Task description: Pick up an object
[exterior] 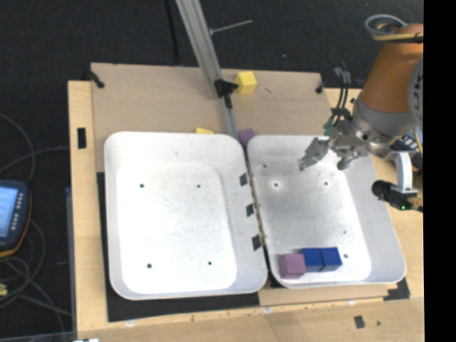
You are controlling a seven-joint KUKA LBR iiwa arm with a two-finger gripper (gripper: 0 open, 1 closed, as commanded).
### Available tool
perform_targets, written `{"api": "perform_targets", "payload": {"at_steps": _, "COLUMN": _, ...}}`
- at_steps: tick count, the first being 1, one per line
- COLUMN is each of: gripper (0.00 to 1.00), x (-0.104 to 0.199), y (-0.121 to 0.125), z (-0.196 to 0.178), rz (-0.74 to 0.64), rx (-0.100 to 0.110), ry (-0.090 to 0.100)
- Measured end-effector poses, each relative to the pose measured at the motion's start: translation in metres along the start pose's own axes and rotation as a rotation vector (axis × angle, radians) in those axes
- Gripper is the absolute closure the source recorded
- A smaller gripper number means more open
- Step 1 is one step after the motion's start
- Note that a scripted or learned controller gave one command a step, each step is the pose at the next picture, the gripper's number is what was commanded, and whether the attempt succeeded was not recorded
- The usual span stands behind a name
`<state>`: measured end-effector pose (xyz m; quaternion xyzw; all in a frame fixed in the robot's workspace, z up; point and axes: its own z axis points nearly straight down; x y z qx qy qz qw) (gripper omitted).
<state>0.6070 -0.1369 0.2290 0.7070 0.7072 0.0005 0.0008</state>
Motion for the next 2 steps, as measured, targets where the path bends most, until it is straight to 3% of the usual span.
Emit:
{"api": "perform_targets", "payload": {"at_steps": 1, "gripper": 0.00, "x": 0.034, "y": -0.025, "z": 0.075, "rz": -0.004, "rx": 0.009, "ry": 0.002}}
{"api": "perform_targets", "payload": {"at_steps": 2, "gripper": 0.00, "x": -0.017, "y": -0.062, "z": 0.110, "rz": 0.006, "rx": 0.006, "ry": -0.003}}
